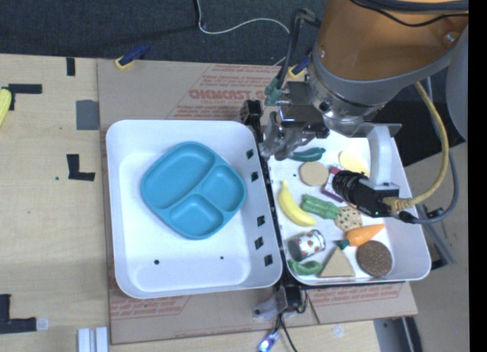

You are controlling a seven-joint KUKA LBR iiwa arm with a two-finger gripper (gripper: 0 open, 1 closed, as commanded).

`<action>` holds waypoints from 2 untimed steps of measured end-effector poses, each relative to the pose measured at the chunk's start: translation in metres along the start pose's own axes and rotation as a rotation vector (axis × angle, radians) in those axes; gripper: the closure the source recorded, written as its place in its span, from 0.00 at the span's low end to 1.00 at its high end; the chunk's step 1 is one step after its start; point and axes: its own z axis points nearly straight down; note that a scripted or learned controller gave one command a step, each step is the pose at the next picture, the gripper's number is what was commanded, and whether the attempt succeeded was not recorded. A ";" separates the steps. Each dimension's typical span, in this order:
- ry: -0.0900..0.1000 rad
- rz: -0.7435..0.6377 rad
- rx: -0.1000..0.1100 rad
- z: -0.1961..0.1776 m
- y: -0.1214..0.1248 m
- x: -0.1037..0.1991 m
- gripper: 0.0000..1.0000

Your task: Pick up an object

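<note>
My gripper (284,142) hangs low over the far left corner of the right bin (415,267), beneath the big orange and grey wrist. Just right of it lies a dark green pepper (309,154), and a tan round biscuit (312,173) sits a little nearer. A yellow banana (292,204) lies along the bin's left wall with a green pod (320,207) beside it. Toward the front are a small can (308,245), an orange carrot (364,233), a brown round cookie (374,258) and a pale wedge (337,265). Nothing can be seen held.
The left bin (125,191) holds a blue divided plate (193,189). A black cable fitting (365,193) reaches across the right bin's middle. A pale yellow piece (352,162) lies at the right bin's far side. Cardboard and wooden bench surround the bins.
</note>
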 end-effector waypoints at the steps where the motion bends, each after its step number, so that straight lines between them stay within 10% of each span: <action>1: -0.004 0.007 0.009 0.063 -0.001 -0.030 1.00; 2: -0.002 0.001 0.004 0.051 0.000 0.001 1.00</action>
